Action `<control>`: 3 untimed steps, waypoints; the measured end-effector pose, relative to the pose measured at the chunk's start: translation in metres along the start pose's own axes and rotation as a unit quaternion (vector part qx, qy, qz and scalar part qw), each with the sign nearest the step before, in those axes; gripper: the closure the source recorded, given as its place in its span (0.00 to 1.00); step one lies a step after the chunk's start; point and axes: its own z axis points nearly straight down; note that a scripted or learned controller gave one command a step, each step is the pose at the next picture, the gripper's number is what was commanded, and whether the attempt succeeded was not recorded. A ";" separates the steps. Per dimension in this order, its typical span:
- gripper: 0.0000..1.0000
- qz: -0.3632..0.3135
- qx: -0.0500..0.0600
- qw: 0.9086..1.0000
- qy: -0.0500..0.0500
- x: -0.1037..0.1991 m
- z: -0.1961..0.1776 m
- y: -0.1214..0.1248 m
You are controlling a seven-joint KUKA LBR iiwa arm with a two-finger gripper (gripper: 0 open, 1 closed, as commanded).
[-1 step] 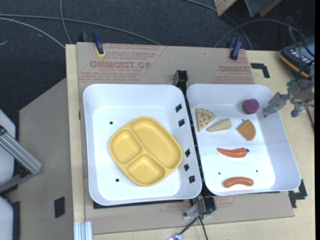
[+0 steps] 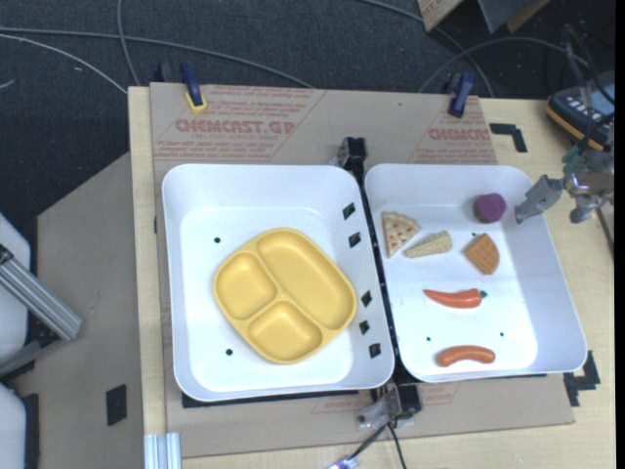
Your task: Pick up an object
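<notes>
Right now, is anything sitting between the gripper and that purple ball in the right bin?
Nothing visible does. The gripper sits at the right bin's upper right edge, and the purple ball lies just to its left with bare white floor between them. The other food pieces lie farther left and lower.

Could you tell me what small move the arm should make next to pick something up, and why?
Probably shift the gripper a little left over the purple ball and lower. The gripper sits at the right bin's right edge, and the ball is the closest item, lying apart from the other food pieces.
</notes>
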 end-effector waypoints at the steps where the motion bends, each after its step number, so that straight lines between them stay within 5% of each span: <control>1: 0.00 0.000 0.003 1.000 0.001 0.004 0.062 0.004; 3: 0.00 0.000 0.003 1.000 0.001 0.010 0.160 -0.003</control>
